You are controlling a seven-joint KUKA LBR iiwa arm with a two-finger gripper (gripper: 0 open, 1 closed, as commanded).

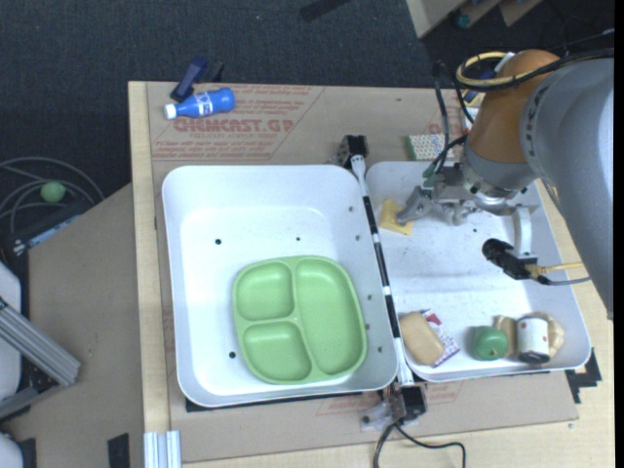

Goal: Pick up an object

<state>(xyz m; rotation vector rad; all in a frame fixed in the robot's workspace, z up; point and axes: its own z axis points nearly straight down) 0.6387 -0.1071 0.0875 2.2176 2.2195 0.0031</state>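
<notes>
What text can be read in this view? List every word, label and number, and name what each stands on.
"GEMCAST.G.P", roughly, in large red letters on the cardboard sheet under the bins; the last letters are uncertain.
Smaller red lines printed beneath it on the same sheet: too blurred to read.
Blue and white bottle lying on the cardboard: its label is too small to read.
Packet in the right bin: red markings, not legible.

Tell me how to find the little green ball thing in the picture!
Look at the right white bin, the one the grey arm reaches into. Follow its near edge, where a few small things sit in a row. The green ball is in the middle of that row, between a tan packet and a white-and-tan object, the only round green one there.
</notes>
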